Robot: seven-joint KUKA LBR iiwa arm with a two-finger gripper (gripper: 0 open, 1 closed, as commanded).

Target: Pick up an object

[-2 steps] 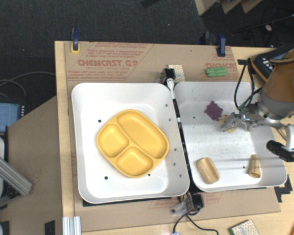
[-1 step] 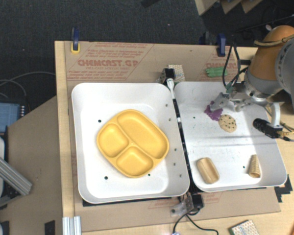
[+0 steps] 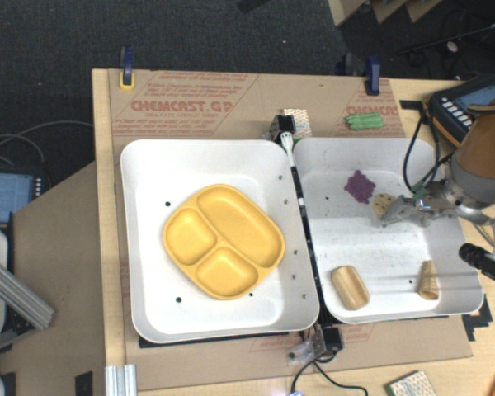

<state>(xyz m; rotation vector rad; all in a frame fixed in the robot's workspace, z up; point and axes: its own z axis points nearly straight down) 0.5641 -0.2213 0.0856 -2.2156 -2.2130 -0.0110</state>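
**benchwatcher:** What's in the left bin (image 3: 140, 221)?

**kuka_fan:** Just a yellow divided plate (image 3: 223, 240), sitting about mid-bin, tilted diagonally.

**benchwatcher:** And the right bin (image 3: 330, 159)?

**kuka_fan:** A tan roll-shaped piece (image 3: 349, 287) near the front edge, a purple thing (image 3: 360, 186) toward the back, a small tan block (image 3: 384, 202) just beside it, and a tan wedge (image 3: 429, 280) by the front right corner.

**benchwatcher:** Gripper?

**kuka_fan:** The gripper (image 3: 393, 212) is low over the middle, right by that small tan block. Fingers look spread, nothing between them.
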